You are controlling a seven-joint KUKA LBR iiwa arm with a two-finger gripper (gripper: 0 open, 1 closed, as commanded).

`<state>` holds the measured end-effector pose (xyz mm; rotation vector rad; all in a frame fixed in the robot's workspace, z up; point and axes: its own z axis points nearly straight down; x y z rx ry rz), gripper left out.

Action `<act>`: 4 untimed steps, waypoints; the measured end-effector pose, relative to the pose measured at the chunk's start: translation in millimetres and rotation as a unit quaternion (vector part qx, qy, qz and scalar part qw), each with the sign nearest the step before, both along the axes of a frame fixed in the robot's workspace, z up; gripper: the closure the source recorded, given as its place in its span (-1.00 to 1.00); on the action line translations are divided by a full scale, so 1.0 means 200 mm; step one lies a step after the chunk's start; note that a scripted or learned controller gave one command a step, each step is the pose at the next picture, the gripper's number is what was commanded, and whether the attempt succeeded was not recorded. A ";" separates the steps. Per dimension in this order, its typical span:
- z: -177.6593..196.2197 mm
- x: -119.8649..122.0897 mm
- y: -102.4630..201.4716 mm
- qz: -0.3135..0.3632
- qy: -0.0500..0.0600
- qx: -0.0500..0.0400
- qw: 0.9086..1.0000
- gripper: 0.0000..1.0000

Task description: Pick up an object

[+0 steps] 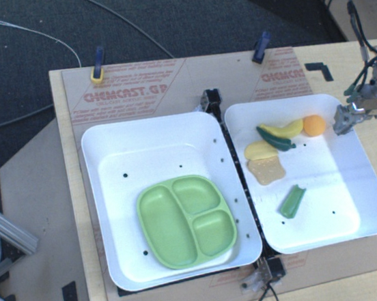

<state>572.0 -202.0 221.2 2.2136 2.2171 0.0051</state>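
Observation:
The right bin (362,213) holds an orange ball (314,125), a yellow banana (286,128), a dark green pickle-shaped piece (276,138), a yellow lump (259,150), a tan bread slice (267,170) and a green block (292,202). My gripper (345,121) hangs at the bin's upper right rim, just right of the orange ball, with nothing visible between its fingers.
The left bin (111,191) carries a green divided plate (186,220). A black clip (211,99) joins the bins at the top, and another sits at the bottom. A yellow clamp (98,73) and a blue clamp (260,48) grip the board's far edge.

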 end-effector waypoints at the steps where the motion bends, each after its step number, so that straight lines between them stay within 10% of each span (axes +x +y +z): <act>1: 0.07 0.00 0.00 0.000 0.002 0.001 1.000 1.00; 4: 0.03 0.18 0.74 0.001 0.003 0.002 1.000 1.00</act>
